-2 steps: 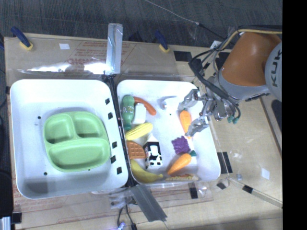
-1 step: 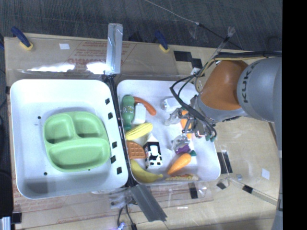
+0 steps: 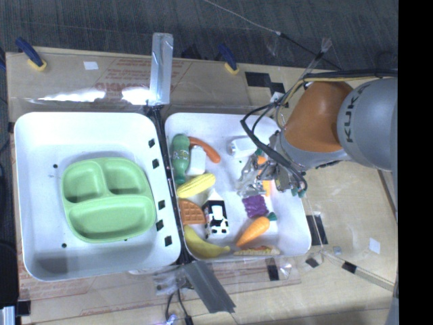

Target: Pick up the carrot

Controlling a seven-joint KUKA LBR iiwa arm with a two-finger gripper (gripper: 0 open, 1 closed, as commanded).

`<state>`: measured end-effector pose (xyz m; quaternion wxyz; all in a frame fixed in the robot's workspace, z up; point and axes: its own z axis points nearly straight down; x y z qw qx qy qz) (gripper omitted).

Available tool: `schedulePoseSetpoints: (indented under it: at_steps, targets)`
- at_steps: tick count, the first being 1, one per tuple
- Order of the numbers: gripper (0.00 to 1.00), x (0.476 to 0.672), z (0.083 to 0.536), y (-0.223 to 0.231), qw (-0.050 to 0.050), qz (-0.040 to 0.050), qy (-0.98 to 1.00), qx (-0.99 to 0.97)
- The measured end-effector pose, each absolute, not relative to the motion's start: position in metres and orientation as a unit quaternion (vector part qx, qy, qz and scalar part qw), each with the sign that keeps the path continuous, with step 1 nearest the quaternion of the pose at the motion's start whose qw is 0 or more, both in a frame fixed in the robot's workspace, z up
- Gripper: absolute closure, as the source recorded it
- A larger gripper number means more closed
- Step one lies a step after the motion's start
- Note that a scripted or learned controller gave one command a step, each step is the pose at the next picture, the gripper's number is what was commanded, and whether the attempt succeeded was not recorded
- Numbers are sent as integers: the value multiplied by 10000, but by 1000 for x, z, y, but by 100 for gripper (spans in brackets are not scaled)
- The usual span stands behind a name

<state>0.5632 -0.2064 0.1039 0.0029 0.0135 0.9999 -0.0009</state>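
Camera view, step in hand: approach, I'd say. The grey arm with its orange band (image 3: 318, 117) reaches in from the right, and the two-finger gripper (image 3: 260, 175) hangs over the middle of the right white bin (image 3: 298, 229).
Claw: a tangle of metal and cable at this slant; I cannot tell how it is set, and nothing sits in it that I can make out.
Carrot: the short orange plastic carrot with a green tip (image 3: 254, 230) lies tilted near the bin's front edge, just below the purple grape cluster (image 3: 255, 205).
Lookalike: a second long orange piece (image 3: 206, 149) lies toward the back, beside the green vegetable (image 3: 180, 156).
Next move: likely a shift toward the front and a drop, clear of the grapes.
Neighbours: yellow corn cob (image 3: 196, 185), black-and-white cow toy (image 3: 216, 219), yellow banana (image 3: 206, 247).
Left bin: the left white bin (image 3: 34, 154) holds a green divided tray (image 3: 108, 198).
Surface: pale wooden bench (image 3: 352, 208), cardboard behind.
Room: dark carpet (image 3: 88, 9) beyond.
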Motion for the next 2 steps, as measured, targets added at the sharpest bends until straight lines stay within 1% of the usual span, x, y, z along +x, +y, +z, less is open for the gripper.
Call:
schedulePoseSetpoints:
  at_steps: [1,2]
  targets:
    - [0,563,104,-206,27,-8,9999,130]
    - [100,565,114,-204,40,-12,10000,86]
